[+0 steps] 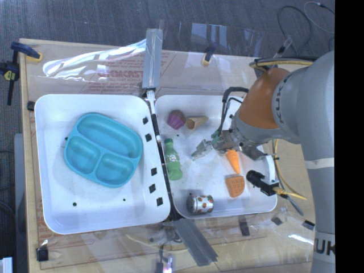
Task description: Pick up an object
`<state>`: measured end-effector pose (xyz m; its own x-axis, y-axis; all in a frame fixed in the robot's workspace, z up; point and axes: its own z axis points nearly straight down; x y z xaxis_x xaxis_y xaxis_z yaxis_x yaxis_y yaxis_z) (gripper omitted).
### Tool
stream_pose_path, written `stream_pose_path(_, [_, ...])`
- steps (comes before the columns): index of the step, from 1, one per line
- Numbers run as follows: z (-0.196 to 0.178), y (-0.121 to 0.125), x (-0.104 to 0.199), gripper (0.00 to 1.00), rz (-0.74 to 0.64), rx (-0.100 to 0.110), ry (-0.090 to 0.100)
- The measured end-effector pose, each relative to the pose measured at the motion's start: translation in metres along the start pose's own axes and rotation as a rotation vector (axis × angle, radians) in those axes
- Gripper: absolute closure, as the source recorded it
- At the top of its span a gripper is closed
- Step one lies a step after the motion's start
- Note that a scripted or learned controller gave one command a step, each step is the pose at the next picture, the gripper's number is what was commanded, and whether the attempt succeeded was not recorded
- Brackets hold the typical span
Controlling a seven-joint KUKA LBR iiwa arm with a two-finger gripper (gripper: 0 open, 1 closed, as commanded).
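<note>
Gripper low over the middle of the right bin, fingers slightly parted with nothing between them. Just left of the fingertips, a green bottle lying along the bin's left wall. Above and left, a purple ball beside a cone. Right of the gripper, under the wrist, a carrot; below that, an orange block. Below the gripper, near the front wall, a can on its side. Far left, in the other bin, a blue tray.
</note>
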<state>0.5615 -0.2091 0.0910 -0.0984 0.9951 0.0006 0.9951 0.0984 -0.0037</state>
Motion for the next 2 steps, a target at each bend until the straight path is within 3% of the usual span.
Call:
stream_pose_path(1, [-0.115,-0.003,-0.002,0.0,-0.041,-0.004,-0.001])
stream_pose_path(2, [0.0,0.003,0.0,0.0,-0.085,-0.001,0.0])
